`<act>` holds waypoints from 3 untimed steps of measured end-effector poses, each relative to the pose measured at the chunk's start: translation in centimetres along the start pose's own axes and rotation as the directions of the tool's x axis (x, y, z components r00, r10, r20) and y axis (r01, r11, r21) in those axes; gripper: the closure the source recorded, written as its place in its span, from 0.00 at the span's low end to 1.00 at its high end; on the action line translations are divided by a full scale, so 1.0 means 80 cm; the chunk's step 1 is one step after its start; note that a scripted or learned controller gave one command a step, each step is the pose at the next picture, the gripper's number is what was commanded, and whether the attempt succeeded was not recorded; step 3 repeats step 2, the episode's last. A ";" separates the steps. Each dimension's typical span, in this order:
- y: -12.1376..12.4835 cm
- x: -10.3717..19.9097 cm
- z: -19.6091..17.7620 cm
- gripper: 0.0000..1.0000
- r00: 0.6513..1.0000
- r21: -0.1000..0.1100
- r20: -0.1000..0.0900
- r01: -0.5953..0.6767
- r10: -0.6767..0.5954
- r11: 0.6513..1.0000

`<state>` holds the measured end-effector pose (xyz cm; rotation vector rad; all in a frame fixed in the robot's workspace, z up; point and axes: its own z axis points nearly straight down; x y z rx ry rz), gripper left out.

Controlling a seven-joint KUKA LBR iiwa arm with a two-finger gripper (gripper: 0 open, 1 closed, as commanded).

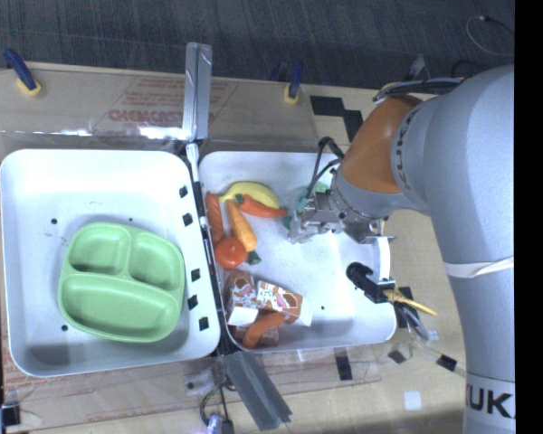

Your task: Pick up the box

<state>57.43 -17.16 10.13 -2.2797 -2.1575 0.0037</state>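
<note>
Arm (407, 152) bent over rt bin (344, 324), gripper (303, 220) low nr banana (252, 192)

one fixed cam above bench (253, 93), slanted down, both bins (18, 242) in frame, arm (462, 179) from right

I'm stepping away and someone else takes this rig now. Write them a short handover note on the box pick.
Pincer: low over the right bin, near its middle, beside the carrots and banana; nothing seen held.
Box: lying at the right bin's near left corner, apart from the pincer.
Left bin: green divided tray.
Done: nothing yet.
Left: move to the box, grasp it, lift.
</note>
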 end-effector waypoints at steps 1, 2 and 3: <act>0.000 0.000 0.000 0.00 1.000 0.000 0.000 0.000 0.000 1.000; 0.000 0.001 -0.013 1.00 1.000 0.001 0.000 0.004 -0.004 1.000; 0.000 0.001 -0.013 1.00 1.000 0.001 0.000 0.004 -0.004 1.000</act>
